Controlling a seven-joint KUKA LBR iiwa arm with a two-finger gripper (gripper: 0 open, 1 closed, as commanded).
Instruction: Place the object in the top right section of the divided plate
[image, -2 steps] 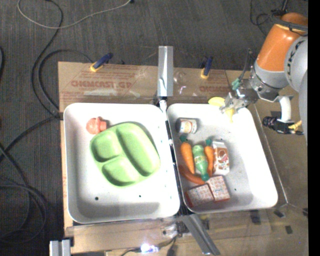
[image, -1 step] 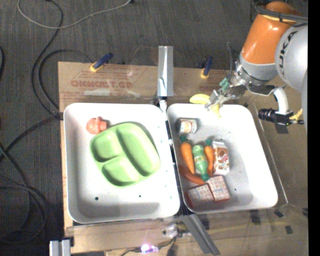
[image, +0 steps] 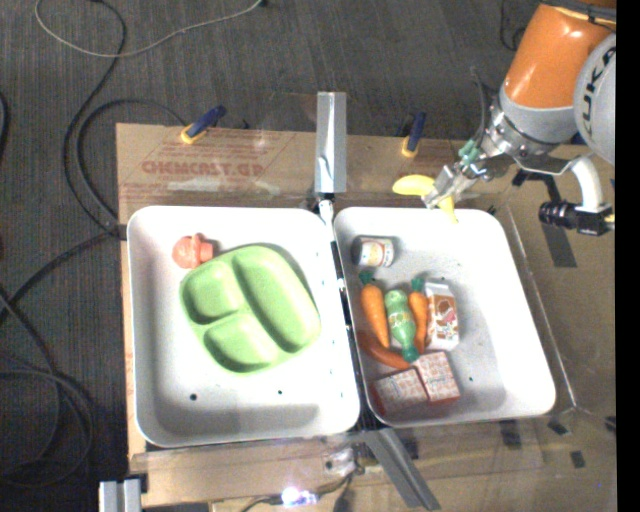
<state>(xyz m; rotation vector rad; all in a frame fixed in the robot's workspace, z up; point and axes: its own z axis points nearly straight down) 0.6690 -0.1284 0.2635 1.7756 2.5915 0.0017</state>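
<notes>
- Step in hand: transfer, early part. The gripper (image: 447, 193) hangs over the far rim of the right bin (image: 520, 300), at about 1 o'clock from that bin's middle, jaws clamped on a yellow banana (image: 413, 185); the fruit juts out toward 9 o'clock, with a yellow tip below the fingers.
- Task thing: the banana, lifted clear of the bin, well apart from the green divided plate (image: 252, 305).
- Plate lies tilted in the left bin (image: 160, 400); three sections. The top right one I take to be the long section at about 2 o'clock of the plate's middle (a judgement, given the tilt).
- Next move calls for: carrying toward 8 o'clock across the bin divider, with height enough to clear both rims, then lowering over that section before release.
- Count, right bin: one small can (image: 374, 251), two carrots (image: 373, 310), one green bottle (image: 400, 318), one juice carton (image: 441, 315), two red square blocks (image: 418, 384), one reddish sausage-like piece (partly hidden).
- Count, left bin: one plate, one orange-red toy (image: 193, 250) at 11 o'clock of the plate.
- Worktop: two clamps at the far edge.
</notes>
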